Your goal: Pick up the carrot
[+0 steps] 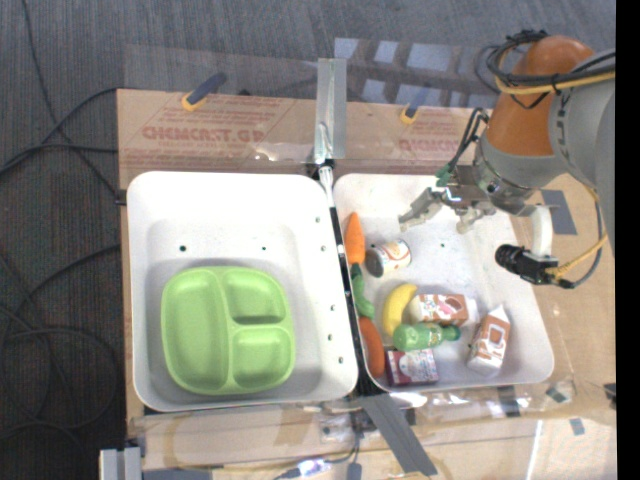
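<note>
Carrot (pixel 353 239) first: in the camera view it lies lengthwise against the left wall of the right bin (pixel 520 368), orange body toward the back and what looks like its green top (pixel 358 293) trailing toward the front, just beside a small can (pixel 388 258). A second orange piece (pixel 371 343) sits farther forward along the same wall, and I can't tell whether that is another carrot. It looks like a light, stiff, smooth toy that could skid out of a pinch, so I'd judge the thick orange middle the best place to take it, fingers across its width, though the wall crowds one side. The gripper (pixel 447 208) hovers over the back of that bin, well apart from the carrot, fingers splayed wide and holding nothing. Sharing the right bin: a banana (pixel 397 306), a green bottle (pixel 425 336), a juice carton (pixel 488 339) and some small packets (pixel 412 366). The left bin (pixel 215 203) holds a green divided tray (pixel 228 328).
</note>
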Controlling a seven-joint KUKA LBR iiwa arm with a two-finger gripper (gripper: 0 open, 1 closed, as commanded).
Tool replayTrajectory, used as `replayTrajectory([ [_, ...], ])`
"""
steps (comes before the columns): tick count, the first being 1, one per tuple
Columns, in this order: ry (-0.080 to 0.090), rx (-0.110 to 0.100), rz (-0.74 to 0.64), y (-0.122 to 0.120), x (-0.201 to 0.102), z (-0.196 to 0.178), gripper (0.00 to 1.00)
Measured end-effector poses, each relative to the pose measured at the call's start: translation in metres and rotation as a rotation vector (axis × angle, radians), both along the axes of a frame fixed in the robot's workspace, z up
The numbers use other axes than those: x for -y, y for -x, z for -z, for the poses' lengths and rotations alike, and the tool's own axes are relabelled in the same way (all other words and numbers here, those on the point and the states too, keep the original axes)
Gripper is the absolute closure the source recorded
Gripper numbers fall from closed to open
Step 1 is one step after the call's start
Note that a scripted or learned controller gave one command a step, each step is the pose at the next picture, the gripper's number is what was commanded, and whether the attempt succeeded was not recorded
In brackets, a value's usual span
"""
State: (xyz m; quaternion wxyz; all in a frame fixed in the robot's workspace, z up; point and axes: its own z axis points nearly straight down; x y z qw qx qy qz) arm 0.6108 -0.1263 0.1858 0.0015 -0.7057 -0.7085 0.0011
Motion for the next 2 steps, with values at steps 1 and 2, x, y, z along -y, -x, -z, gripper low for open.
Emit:
replayTrajectory([
  [1,0.003,0.0,-0.049,-0.021,0.028,0.05,0.0],
  [2,0.002,0.003,-0.293,0.026,-0.03,0.093,0.0],
])
